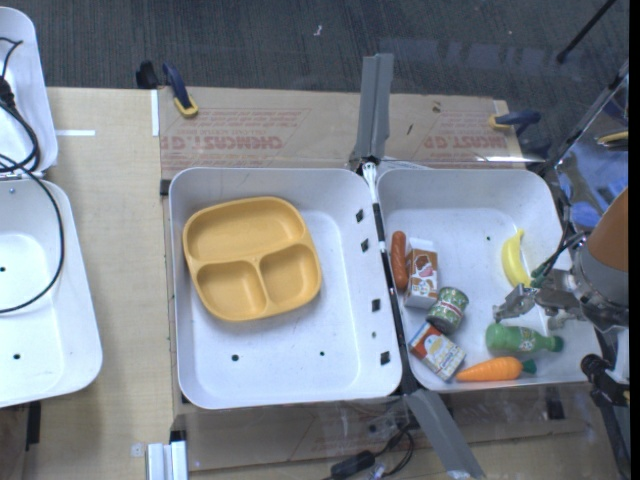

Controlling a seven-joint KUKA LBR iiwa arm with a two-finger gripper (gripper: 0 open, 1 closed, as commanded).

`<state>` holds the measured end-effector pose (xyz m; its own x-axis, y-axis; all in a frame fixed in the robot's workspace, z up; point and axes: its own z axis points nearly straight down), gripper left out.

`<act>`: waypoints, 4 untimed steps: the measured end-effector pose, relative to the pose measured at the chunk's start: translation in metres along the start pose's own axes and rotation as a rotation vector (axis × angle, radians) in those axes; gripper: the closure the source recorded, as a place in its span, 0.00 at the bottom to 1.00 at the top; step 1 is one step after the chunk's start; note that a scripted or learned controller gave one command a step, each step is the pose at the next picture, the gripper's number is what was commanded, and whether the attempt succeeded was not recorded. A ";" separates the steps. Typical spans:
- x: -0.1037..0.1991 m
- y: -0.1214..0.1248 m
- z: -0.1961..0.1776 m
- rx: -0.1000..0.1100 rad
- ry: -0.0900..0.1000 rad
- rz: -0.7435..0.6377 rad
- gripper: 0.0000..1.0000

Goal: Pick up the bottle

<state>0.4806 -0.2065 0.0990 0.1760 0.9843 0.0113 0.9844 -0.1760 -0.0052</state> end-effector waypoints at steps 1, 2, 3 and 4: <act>0.001 0.001 0.007 -0.003 0.004 0.144 0.00; 0.003 -0.003 -0.003 -0.001 -0.008 0.061 0.00; 0.002 -0.001 0.008 0.000 0.003 0.157 0.00; 0.000 -0.001 0.001 0.000 -0.004 0.155 1.00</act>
<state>0.4792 -0.2063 0.0985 0.3263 0.9453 0.0064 0.9453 -0.3262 -0.0065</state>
